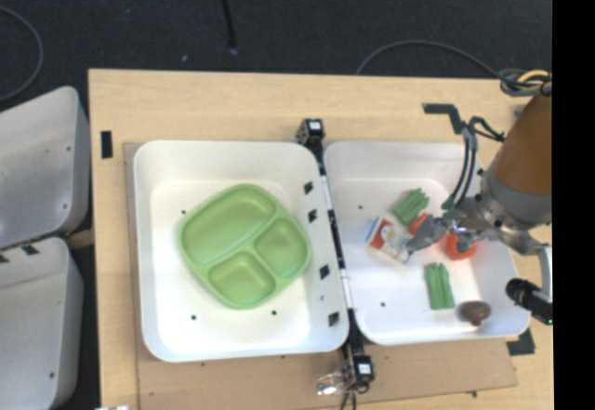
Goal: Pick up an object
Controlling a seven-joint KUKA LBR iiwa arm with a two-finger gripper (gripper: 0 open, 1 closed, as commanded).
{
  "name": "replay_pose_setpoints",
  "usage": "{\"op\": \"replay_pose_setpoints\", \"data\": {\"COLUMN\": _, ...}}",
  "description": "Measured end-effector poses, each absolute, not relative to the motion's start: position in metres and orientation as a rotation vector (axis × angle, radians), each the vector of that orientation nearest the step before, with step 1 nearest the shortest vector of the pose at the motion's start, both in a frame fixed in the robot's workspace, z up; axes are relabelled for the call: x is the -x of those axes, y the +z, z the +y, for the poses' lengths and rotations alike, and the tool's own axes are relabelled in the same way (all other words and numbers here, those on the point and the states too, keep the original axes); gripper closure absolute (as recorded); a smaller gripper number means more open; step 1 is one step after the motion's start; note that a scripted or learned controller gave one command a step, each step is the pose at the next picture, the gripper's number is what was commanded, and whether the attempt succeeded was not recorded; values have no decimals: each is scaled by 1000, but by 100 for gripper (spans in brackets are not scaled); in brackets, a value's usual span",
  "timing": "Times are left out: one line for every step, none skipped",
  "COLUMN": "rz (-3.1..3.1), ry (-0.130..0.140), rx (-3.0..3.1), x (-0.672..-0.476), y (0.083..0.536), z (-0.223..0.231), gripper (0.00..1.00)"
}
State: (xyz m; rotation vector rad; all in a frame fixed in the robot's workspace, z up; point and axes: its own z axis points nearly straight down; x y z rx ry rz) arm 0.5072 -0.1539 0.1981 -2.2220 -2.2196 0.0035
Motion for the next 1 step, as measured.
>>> {"op": "replay_pose_setpoints", "data": {"rz": -2214, "ry": 4, "rx": 2226, "x": -513, "y": 150, "z": -148, "gripper": 0}}
